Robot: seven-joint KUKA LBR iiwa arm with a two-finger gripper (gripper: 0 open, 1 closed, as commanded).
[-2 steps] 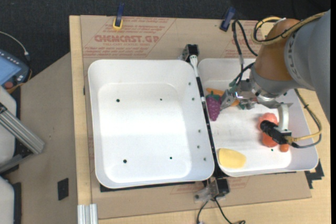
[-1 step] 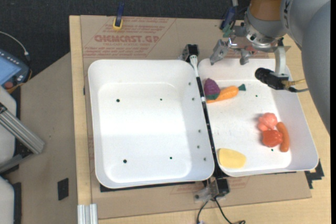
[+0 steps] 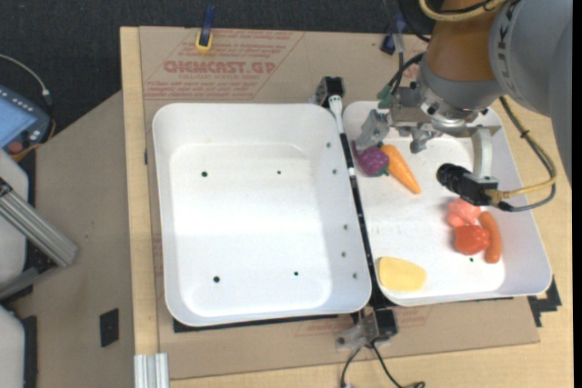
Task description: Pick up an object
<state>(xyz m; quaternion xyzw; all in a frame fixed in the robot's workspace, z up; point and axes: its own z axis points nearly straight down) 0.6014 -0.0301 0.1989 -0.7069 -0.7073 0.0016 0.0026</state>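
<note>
Looming in from the right, the grey arm with its orange band (image 3: pixel 468 23) hangs over the right shallow white plastic bin (image 3: pixel 523 273). Its gripper (image 3: pixel 393 134) sits low at the bin's far left corner; whether anything is pinched, I cannot tell. Just below lies the smooth orange toy carrot (image 3: pixel 403 170), long axis slanting down-right, touching a rounded purple toy (image 3: pixel 372 162). Nearer: red-pink toys (image 3: pixel 471 227), pale yellow wedge (image 3: pixel 401 273).

Right bin (image 3: pixel 518 282) holds: purple piece (image 3: pixel 372 162) touching orange carrot (image 3: pixel 402 170), red-pink cluster (image 3: pixel 473 227), yellow piece (image 3: pixel 401 273).
</note>
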